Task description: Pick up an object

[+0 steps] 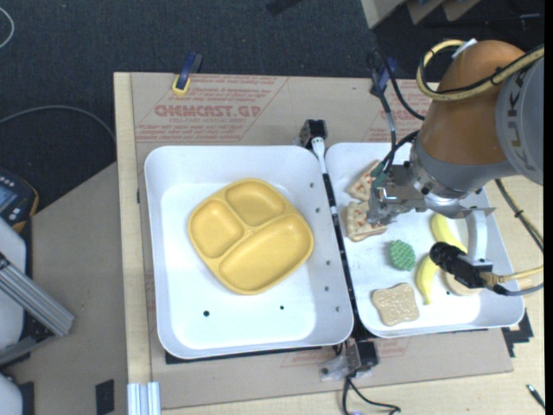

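Note:
My gripper (378,211) hangs low at the left side of the right bin (449,325), right over a tan square toast piece (357,222) and touching or nearly touching its right edge. A pizza slice (364,183) lies just behind it. In front of the gripper sit a small green knobbly piece (401,253), a yellow banana (429,278) and a round-topped bread slice (396,304). I see nothing lifted off the bin floor.
The left bin (164,258) holds a yellow divided plate (251,234) at its middle. A black divider rail (333,223) runs between the bins, close to the gripper's left. The grey and orange arm (467,119) covers the right bin's back right part.

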{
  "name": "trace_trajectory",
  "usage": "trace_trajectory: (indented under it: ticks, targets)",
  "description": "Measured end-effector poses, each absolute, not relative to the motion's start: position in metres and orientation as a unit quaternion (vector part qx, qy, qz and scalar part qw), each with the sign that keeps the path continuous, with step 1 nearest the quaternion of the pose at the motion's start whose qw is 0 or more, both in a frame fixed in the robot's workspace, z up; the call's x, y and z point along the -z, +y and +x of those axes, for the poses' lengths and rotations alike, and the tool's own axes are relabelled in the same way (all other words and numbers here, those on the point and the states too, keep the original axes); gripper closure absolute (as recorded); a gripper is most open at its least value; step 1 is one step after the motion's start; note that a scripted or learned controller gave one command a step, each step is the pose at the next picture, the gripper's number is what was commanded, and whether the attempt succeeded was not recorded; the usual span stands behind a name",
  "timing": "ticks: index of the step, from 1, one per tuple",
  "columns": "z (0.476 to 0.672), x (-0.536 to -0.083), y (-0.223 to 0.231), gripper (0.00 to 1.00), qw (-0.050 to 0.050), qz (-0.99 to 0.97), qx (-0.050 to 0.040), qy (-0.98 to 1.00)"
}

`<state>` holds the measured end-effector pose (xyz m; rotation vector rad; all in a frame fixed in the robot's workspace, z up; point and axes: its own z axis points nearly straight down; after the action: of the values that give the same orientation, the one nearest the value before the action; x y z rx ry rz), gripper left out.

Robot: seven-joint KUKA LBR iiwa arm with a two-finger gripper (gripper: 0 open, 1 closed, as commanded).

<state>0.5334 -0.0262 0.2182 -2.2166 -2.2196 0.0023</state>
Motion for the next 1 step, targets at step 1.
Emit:
trace_trajectory:
  ticks: [1]
  targets:
    - [0.4922, -0.2411, 0.0459, 1.00, 0.003, -0.705, -0.0002, -0.710]
